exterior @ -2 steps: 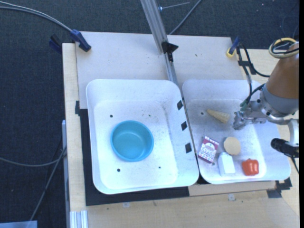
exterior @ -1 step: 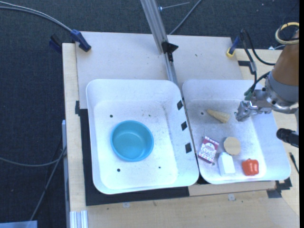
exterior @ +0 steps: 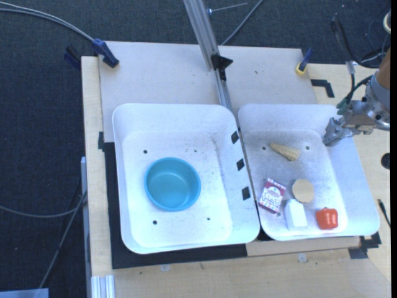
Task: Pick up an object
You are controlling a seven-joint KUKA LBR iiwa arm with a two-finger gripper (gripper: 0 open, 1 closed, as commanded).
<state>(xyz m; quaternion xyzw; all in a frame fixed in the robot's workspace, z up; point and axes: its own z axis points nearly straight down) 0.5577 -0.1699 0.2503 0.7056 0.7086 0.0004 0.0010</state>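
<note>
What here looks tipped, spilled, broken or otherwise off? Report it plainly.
Nothing stands out as spilled or damaged. The blue bowl sits upright in the left bin. In the right bin, the red-and-white packet lies askew, but that fits a loose pile with the cone-shaped piece, tan disc, white block and red pepper.

The two bins (exterior: 180, 120) looked like matt white plastic, speckled with dark flecks. Far left of the metal gripper (exterior: 335, 132), a blue bowl (exterior: 173, 184) appeared smooth and faintly glossy. Below the gripper, a red pepper (exterior: 327, 218) looked shiny. The bench (exterior: 161, 73) seemed pale, matt board.
</note>
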